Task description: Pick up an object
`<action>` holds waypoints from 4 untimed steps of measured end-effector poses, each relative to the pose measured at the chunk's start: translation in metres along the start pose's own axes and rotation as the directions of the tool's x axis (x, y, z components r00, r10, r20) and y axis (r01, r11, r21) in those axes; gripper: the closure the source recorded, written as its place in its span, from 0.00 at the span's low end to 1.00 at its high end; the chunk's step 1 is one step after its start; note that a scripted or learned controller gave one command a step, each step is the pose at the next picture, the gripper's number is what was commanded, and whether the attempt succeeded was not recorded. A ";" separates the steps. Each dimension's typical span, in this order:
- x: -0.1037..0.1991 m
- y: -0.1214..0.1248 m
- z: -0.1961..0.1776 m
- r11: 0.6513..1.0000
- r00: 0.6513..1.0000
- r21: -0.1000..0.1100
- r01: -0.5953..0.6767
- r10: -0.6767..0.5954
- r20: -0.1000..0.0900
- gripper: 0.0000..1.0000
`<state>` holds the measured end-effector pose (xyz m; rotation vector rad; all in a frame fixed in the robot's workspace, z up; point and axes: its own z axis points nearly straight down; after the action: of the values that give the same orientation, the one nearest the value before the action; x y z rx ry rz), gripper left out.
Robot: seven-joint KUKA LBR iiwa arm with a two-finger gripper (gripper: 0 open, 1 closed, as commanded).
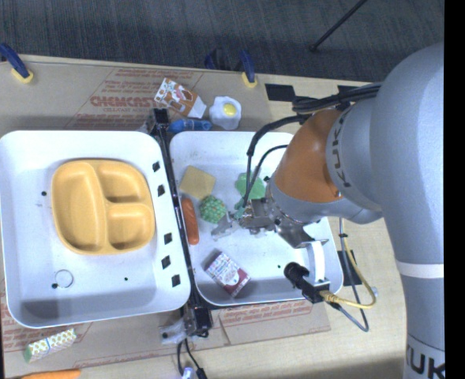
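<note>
- While the tool (pixel 236 221) is lowered into the right bin (pixel 216 142), the approach step is judged to be in hand; nothing is seen gripped.
- Whether the tool is spread or pressed together cannot be told.
- Just beside the tool, a green ball (pixel 211 208) is seen, with an orange carrot (pixel 189 219) beyond the ball.
- A short sideways move and a closing are called for next.
- Open floor is left below the tool, toward a red packet (pixel 226 273).
</note>
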<state>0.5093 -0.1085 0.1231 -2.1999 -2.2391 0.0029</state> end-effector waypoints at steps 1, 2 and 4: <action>0.018 -0.033 0.032 0.989 0.989 0.002 -0.148 0.148 -0.001 0.00; 0.017 -0.021 0.032 0.934 0.934 0.001 -0.356 0.356 -0.001 0.00; 0.012 0.143 0.031 0.999 0.999 -0.001 0.048 -0.048 0.000 0.00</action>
<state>0.6523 -0.0935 0.0919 -2.1460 -2.2916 0.0011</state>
